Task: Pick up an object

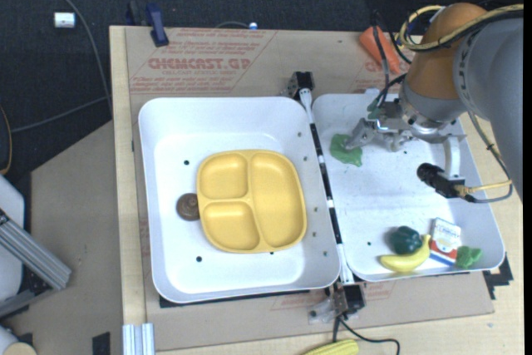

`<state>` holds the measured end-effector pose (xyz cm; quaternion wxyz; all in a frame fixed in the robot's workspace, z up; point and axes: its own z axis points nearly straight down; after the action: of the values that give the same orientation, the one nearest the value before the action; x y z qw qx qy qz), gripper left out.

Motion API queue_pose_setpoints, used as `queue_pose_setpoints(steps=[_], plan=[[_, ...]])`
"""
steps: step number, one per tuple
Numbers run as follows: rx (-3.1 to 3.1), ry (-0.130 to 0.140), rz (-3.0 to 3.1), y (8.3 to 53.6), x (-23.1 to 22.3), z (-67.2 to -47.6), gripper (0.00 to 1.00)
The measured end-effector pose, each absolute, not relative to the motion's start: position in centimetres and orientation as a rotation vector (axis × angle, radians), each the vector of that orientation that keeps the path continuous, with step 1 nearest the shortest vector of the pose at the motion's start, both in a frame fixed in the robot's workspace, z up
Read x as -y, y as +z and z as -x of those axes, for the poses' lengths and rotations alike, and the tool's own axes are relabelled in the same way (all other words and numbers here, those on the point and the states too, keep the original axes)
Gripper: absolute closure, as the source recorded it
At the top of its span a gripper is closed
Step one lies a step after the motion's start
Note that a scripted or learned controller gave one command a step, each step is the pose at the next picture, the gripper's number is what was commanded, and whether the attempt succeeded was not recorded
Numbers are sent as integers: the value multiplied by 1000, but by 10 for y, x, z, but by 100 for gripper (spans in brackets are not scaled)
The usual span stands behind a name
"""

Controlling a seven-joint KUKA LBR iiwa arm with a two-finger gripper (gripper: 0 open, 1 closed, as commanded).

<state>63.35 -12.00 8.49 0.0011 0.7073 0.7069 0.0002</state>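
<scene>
Objects for picking lie spread across two shallow white bins on a brown tabletop (125, 179), seen from above at a slant. At far left of the left bin (158, 137) a small brown disc (188, 206) rests on the floor, partly tucked under the edge of a yellow divided tray (251, 200) that takes up the middle of that bin. Across the shared rim, in the right bin (366, 204), a green lump (347, 150) sits near the upper left corner, and the hand (366, 134) is down right beside it, its metal tips touching or almost touching the lump's upper right edge; from this angle it cannot be told whether the hand is spread wide or closed, nor whether anything lies between its tips. Toward the lower right corner of the same bin a dark green round piece (406, 239) rests against a yellow banana (406, 260), with a small white, red and blue carton (446, 239) and a bright green piece (470, 256) just beside them, well apart from the hand. The grey arm (490, 54) with its orange band enters from the right. By the look of it, the step in hand is the reach onto the green lump, with the lift not yet made. A good next move would call for the tips to straddle the lump squarely and close firmly before rising, since a soft, irregular piece touched at its edge may slip aside.
</scene>
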Motion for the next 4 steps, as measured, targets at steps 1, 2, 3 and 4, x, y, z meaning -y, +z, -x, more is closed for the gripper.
queue_pose_setpoints(steps=[1,2,3,4], plan=[[-2218,4,-2219,95,120,-634,100],[-2220,0,-2223,85,114,-592,100],[-2219,0,-2221,143,163,-595,100],[-2224,-1,-2223,127,100,-542,100]])
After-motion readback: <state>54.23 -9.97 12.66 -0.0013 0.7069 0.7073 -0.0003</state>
